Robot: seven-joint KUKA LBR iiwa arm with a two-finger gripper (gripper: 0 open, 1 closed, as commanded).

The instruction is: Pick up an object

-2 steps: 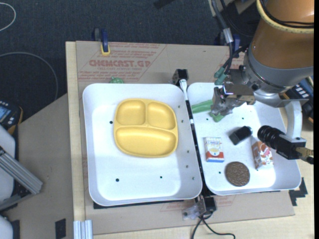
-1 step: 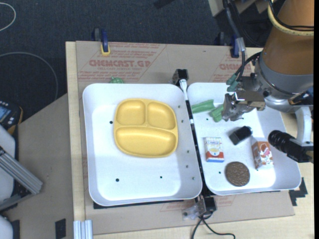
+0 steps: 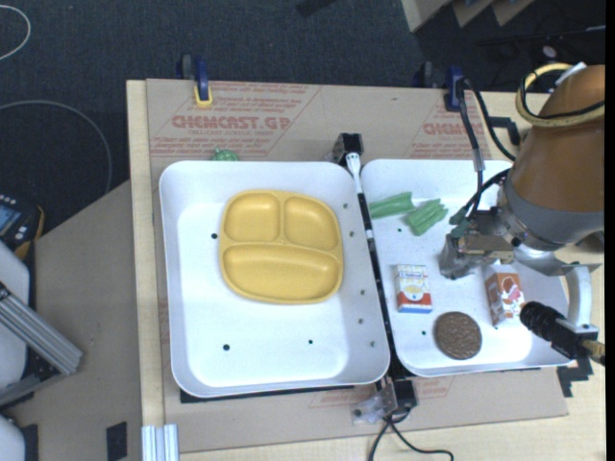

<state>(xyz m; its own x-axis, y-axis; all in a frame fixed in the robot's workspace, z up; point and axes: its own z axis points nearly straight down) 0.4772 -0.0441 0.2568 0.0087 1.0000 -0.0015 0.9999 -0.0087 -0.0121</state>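
Observation:
The right bin [image 3: 423, 176] holds several small things. Green pea pods [image 3: 408, 209] lie near its back. A small white and red box [image 3: 414, 288] sits in the middle, with a round brown cookie [image 3: 457, 334] in front of it. A brown and red packet [image 3: 503, 297] lies to the right. My gripper [image 3: 468, 254] hangs over the right bin, just right of the box, up-left of the packet and below the pods. Nothing is visibly held in it.
The left bin [image 3: 192, 286] carries a yellow divided plate [image 3: 282, 246]. The arm's grey and orange body [image 3: 562, 161] covers the right bin's right side. Clamps and cables [image 3: 461, 104] sit at the back of the board.

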